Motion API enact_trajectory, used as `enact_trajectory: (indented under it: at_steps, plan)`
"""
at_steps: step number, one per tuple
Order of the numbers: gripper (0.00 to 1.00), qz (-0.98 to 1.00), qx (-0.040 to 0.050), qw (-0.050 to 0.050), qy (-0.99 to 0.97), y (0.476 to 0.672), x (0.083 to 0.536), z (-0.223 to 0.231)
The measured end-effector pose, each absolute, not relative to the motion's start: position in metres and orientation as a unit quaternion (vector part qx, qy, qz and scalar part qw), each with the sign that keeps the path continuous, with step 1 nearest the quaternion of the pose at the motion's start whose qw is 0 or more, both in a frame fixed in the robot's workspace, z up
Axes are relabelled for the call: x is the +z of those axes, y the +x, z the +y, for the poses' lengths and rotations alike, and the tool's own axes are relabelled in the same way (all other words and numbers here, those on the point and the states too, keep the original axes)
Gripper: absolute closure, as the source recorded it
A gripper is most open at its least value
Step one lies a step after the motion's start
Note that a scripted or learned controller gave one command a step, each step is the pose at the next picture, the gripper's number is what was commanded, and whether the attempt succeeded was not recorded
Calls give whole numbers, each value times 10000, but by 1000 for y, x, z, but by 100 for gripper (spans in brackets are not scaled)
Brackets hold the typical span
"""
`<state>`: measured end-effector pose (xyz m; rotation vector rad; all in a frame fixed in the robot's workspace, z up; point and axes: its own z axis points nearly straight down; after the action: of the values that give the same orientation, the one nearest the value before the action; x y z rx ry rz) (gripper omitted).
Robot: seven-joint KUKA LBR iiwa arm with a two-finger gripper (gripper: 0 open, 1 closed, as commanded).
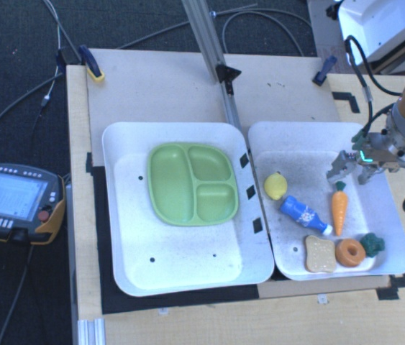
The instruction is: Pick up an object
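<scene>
Gripper: over right bin, near its right edge; fingers spread apart, nothing btwn them.
Carrot: in right bin, just below gripper, toward front edge.
Axis: long axis runs back-to-front, green top nearest gripper.
Next, prob: short drop straight down, fingers straddling carrot's width.

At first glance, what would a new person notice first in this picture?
The green divided plate lying in the left bin stands out most. In the right bin, bright toy foods cluster near the front: a carrot, a donut, a lemon. The gripper hovers above the carrot.
</scene>
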<state>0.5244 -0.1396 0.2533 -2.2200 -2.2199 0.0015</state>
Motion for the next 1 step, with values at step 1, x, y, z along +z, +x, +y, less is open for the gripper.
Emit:
enact_trajectory:
  at_steps: [1]
  plan:
    - [0, -7073, -1, 3, -7070, 525, 254, -140]
